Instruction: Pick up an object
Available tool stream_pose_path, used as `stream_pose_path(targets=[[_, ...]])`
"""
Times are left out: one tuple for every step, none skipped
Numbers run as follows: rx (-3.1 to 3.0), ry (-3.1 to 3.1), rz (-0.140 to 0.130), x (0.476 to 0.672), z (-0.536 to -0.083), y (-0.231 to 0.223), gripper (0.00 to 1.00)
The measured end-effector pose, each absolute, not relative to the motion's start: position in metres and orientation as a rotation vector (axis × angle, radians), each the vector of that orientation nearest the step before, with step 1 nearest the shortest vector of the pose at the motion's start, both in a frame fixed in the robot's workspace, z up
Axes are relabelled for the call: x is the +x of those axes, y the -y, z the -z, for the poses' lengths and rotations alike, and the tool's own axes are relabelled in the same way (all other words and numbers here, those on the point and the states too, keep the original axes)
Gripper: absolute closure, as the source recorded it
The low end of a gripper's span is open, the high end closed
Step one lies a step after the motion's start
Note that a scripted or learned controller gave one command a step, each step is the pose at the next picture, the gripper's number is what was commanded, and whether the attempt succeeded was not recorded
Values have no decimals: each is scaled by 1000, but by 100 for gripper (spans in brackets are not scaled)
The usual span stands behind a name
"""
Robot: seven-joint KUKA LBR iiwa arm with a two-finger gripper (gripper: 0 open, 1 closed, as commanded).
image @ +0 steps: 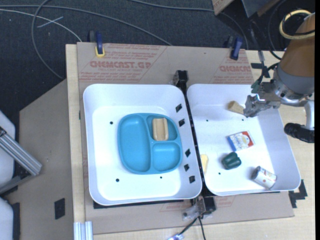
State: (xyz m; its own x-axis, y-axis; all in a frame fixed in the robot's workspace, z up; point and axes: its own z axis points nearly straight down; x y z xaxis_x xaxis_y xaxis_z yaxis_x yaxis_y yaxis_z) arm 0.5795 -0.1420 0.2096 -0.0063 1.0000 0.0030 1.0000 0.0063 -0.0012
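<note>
My gripper [251,107] hangs low over the back of the right bin [280,134], at the end of the grey arm with its orange band [300,59]. A small tan piece [234,106] lies just to its left, close to the tip; I cannot tell whether they touch. Nearer the front of this bin lie a blue, white and red packet [240,140], a dark green lump [231,160] and a small silver can [263,177] on its side. A yellowish piece [203,162] rests against the bin's left wall.
The left bin [100,134] holds a blue divided plate [135,144] with a tan block [159,129] in its upper right compartment. A black divider with clips [186,129] runs between the bins. Cables lie on the floor at the back.
</note>
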Motion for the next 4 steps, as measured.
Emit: stream_pose_path(targets=[[-2213, 2225, 0, 584, -207, 92, 100], [-2214, 2227, 3, 598, -200, 39, 100], [-2214, 2230, 6, 610, -216, -15, 100], [-2214, 2229, 5, 623, -211, -74, 100]])
